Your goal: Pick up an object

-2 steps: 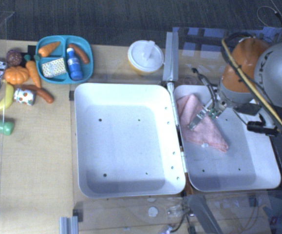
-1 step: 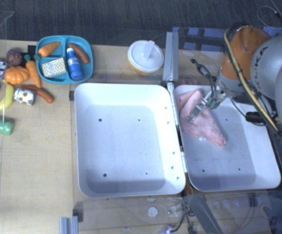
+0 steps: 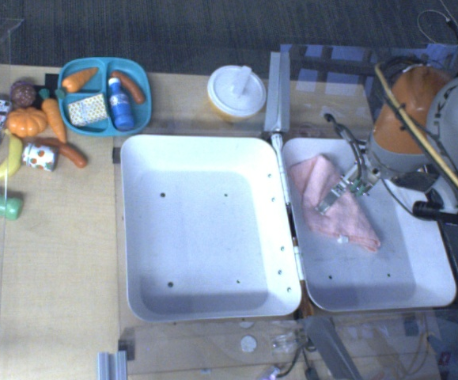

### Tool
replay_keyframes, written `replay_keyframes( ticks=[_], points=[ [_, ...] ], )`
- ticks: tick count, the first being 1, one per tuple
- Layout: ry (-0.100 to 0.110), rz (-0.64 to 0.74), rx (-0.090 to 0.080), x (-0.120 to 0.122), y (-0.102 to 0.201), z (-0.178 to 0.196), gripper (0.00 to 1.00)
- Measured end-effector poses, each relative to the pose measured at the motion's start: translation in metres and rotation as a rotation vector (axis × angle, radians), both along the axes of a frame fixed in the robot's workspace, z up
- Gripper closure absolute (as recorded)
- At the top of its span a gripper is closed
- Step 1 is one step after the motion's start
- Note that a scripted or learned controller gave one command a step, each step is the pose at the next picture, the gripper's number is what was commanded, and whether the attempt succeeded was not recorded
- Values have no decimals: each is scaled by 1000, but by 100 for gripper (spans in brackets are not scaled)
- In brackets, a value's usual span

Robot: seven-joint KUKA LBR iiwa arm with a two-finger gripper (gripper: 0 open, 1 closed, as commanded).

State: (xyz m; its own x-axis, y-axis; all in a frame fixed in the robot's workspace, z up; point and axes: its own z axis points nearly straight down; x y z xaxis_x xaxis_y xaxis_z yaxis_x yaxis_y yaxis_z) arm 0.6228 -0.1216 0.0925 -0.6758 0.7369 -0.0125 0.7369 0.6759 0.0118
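Arm (image 3: 418,117): reaches in from the right, wrist tilted down over the right bin (image 3: 418,283); the slant likely lets the tool come at the cloth from the side instead of straight down.
Gripper (image 3: 333,196): tip low over the cloth, at or just above its upper middle. Fingers look close together with nothing visible between them, but they are small and blurred; cannot tell how far open, nor whether any fabric is caught.
Cloth (image 3: 335,212): pink, crumpled, lying flat in the right bin, its left part near the wall shared with the left bin. The one object in either bin, so judged the pick target.
Left bin (image 3: 197,228): bare white floor.
Bench (image 3: 54,252): beyond the bins a blue tray (image 3: 94,74) of toy food, loose toy vegetables, a lidded cup (image 3: 236,92); all well apart from the arm, likely spare stock.
Step (judged): descent or closing on the cloth; lift not yet begun.
Risk (judged): thin limp fabric may slip out, or fingers may close on the bin floor.
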Motion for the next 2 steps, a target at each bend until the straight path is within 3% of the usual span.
replay_keyframes(
  ticks=[1, 2],
  points=[
    [7, -139, 1, 35, 15, -1, 0],
    [0, -246, 4, -17, -11, 0, 0]
  ],
)
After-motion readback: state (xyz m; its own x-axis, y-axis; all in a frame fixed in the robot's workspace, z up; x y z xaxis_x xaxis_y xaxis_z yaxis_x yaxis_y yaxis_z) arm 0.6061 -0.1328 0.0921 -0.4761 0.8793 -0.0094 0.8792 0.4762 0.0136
